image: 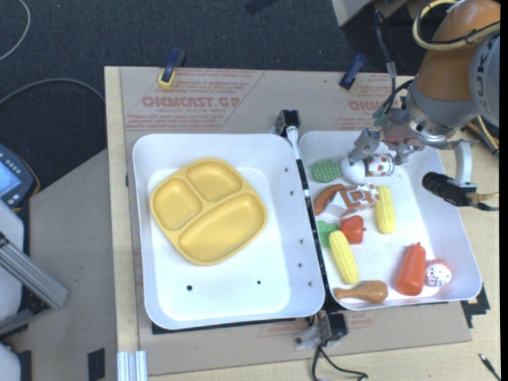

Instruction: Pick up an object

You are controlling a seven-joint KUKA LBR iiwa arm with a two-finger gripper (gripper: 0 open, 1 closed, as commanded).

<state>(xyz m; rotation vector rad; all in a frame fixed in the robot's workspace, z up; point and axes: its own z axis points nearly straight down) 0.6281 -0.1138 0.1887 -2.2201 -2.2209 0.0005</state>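
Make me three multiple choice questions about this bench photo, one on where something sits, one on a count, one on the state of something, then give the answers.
1. Where does the yellow divided plate lie?
A. in the left bin
B. in the right bin
C. on the carpet

2. How many corn cobs lie in the right bin?
A. one
B. two
C. four

3. How does the red bottle stand?
A. held up in the air
B. upside down on the plate
C. lying down in the right bin

Answers: A, the plate is alone in the left bin; B, one cob beside the gripper's area and another nearer the divider; C, it rests on the bin floor beside a white ball.

Yellow divided plate (208,210), red bottle (411,269), yellow corn cob (343,256).
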